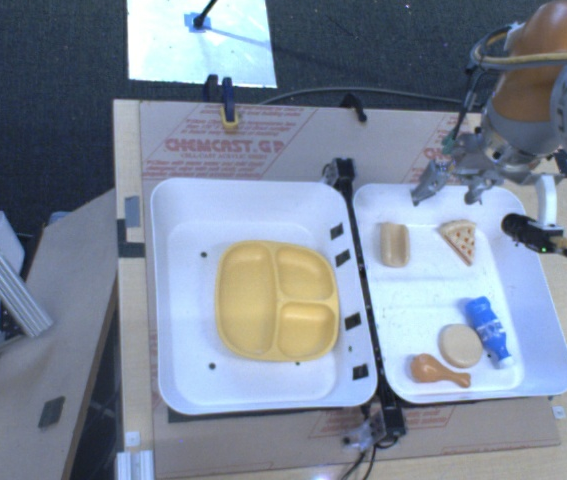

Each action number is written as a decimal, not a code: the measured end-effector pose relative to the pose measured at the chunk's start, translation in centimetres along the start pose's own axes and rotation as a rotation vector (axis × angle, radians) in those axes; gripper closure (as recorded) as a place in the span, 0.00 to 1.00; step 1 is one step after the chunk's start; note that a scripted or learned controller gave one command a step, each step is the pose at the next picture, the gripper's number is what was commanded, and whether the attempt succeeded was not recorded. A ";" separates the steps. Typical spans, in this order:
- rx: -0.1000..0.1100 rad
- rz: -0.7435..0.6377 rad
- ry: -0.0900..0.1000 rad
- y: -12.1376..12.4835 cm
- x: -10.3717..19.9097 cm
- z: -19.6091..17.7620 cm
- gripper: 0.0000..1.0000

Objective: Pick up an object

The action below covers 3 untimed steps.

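Note:
My gripper [450, 187] hovers over the far edge of the right bin [533, 298], its two fingers spread apart with nothing between them. Just below it lie a tan bread roll [394, 244] and a pizza slice [460, 240]. Nearer the front of the same bin rest a blue bottle [488, 329], a round tan cookie [460, 345] and an orange chicken drumstick [436, 370].
The left bin [183, 228] holds a yellow divided plate [275, 300]. A black divider with clips [355, 268] runs between the two bins. A blue and yellow clamp [227, 103] sits at the back of the bench.

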<state>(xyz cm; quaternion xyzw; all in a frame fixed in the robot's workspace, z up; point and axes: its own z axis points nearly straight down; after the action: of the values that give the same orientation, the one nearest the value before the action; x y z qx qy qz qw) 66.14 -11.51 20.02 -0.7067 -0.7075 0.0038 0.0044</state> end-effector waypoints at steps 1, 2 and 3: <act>-0.013 -0.002 -0.001 0.3 0.0 -0.9 0.00; -0.010 0.000 -0.002 0.2 -0.9 4.7 0.00; -0.012 0.000 -0.002 0.4 -1.6 10.6 0.00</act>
<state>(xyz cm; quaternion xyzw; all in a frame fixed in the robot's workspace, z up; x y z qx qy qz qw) 66.39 -13.09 9.42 -0.7066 -0.7076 0.0002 -0.0003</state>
